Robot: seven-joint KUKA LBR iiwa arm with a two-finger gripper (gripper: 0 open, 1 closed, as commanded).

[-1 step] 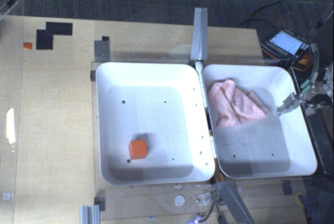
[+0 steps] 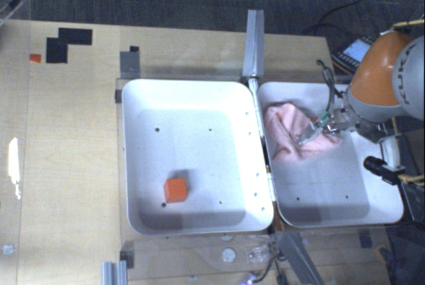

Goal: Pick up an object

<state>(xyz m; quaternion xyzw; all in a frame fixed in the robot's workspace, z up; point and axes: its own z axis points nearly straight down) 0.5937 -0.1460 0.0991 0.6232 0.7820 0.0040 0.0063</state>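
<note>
A crumpled pink cloth (image 2: 287,129) lies in the upper left part of the right bin (image 2: 345,200). My gripper (image 2: 313,132) reaches in from the right and sits down on the cloth's right side, touching or pressing into it. The cloth bunches around the gripper tip and hides part of it. A small orange cube (image 2: 176,190) rests in the lower left area of the left bin (image 2: 199,104), far from the gripper.
The grey and orange arm (image 2: 382,81) hangs over the right bin's upper right corner. A raised divider (image 2: 260,144) separates the two bins. Black and orange markers (image 2: 63,44) lie on the wooden bench at the far left.
</note>
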